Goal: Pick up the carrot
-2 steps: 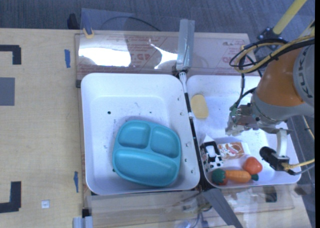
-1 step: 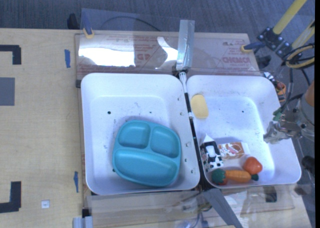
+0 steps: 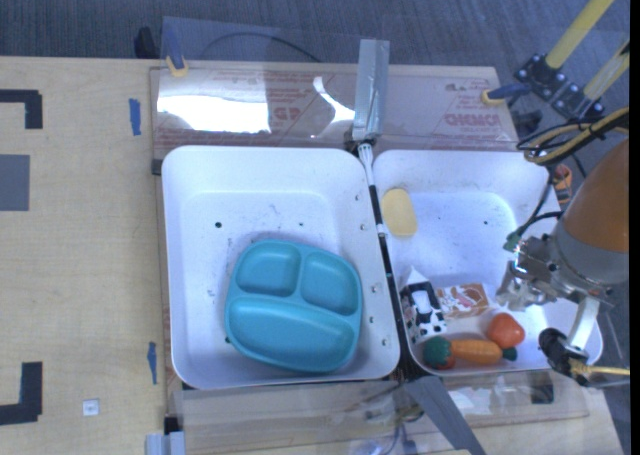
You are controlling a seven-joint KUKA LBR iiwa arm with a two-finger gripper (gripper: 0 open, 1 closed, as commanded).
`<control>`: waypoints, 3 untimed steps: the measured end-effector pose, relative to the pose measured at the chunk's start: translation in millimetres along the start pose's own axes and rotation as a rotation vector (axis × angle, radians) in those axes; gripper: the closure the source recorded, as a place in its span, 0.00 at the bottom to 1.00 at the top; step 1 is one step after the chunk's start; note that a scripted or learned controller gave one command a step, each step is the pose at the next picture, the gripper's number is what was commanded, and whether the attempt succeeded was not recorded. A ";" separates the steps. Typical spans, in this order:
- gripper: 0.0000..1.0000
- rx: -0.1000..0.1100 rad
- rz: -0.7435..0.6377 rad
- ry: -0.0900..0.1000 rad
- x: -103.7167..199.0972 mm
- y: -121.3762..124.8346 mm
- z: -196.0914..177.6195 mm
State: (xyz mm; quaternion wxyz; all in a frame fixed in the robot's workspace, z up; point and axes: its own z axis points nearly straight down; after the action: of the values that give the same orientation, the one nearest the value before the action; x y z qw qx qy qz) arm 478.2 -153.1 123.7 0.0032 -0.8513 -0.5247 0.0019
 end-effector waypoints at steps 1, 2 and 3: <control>1.00 -0.010 -0.268 -0.002 -26.5 14.9 -85.3; 1.00 -0.008 0.056 0.001 -20.6 12.7 34.7; 1.00 -0.009 0.086 0.001 0.4 2.0 6.0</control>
State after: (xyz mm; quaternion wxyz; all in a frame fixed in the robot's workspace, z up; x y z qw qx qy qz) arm 480.1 -153.6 117.7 -0.0004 -0.8731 -0.4875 -0.0006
